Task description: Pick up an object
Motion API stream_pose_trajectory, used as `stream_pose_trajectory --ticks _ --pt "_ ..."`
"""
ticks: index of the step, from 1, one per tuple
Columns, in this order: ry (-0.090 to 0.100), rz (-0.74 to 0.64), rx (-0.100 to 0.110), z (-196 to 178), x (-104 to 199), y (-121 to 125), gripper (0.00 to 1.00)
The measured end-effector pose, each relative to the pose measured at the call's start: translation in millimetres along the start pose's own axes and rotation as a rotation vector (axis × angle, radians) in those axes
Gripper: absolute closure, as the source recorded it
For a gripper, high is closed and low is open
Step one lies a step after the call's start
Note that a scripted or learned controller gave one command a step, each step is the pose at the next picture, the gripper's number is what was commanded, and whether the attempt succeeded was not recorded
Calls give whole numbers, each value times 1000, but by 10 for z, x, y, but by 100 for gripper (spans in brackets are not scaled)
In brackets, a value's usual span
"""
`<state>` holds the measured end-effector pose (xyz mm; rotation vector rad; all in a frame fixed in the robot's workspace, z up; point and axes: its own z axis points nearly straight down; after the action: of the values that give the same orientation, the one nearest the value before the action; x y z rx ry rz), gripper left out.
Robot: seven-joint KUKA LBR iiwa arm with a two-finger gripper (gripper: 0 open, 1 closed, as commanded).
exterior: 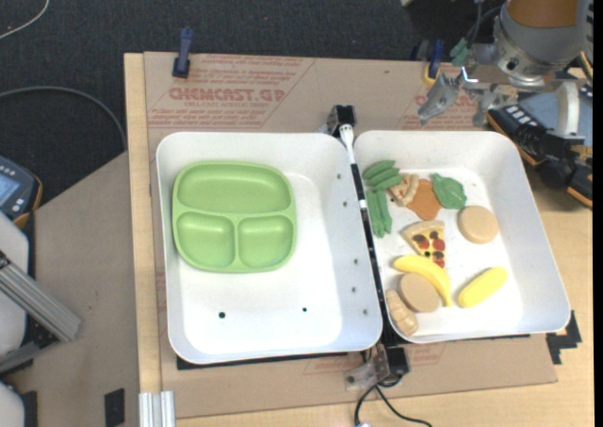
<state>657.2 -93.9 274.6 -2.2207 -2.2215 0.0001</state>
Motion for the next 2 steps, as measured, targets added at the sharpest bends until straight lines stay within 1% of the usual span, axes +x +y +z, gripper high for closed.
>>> stream_pose_trajectory --ticks 1,2 --pt "5 -11 -7 -745 959 -692 0" --pt "4 -11 5 -562 1887 -1240 0"
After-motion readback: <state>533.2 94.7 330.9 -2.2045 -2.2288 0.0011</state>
